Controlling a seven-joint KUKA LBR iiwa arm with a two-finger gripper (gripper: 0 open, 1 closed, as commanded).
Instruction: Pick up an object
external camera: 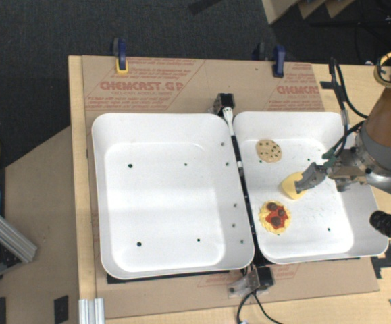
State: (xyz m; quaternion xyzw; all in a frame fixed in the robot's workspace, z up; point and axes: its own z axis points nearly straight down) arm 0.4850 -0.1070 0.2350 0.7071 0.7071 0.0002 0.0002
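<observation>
Reaching in from three o'clock, the grey arm with its orange band (386, 123) hangs over the right-hand shallow white bin (330, 245) on the bench (80, 113). The pincer (305, 183) sits low, its tip touching the small pale yellow lump (291, 186), which lies at its nine o'clock. Whether it is clenched or released, I cannot tell. The round brown-spotted cookie (269, 150) lies at twelve o'clock, the red-topped yellow tart (275, 217) at six.

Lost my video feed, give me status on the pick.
Pincer low in right bin, tip at yellow piece; grasp unconfirmed. Cookie and red-topped tart lie apart, nothing between.
</observation>
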